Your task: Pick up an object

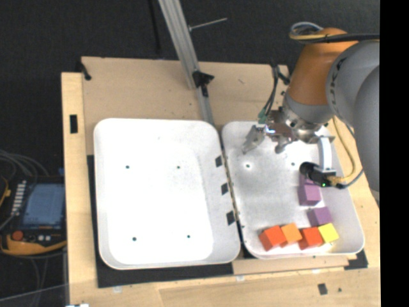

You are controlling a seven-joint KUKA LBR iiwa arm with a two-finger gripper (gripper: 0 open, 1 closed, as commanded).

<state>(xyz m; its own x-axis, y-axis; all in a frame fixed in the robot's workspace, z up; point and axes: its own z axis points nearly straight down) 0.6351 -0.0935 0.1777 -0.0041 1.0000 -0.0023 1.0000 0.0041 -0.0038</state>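
In the camera view the right bin (255, 190) holds several small blocks. A purple block (310, 191) lies near its right wall, and a second purple block (317, 215) sits just below it. Along the front wall stand a red-orange block (273, 237), an orange block (291, 233), a red block (312, 237) and a yellow block (328, 233). My gripper (265, 141) hangs over the bin's far end, open, with nothing between its fingers. It is well apart from all the blocks.
The left bin (156, 190) lies beside the right one. A slanted metal pole (185, 50) rises behind the bins. A screen device (38, 206) and cables sit off the bench at the left. A black cable plug (311, 170) hangs by the arm.
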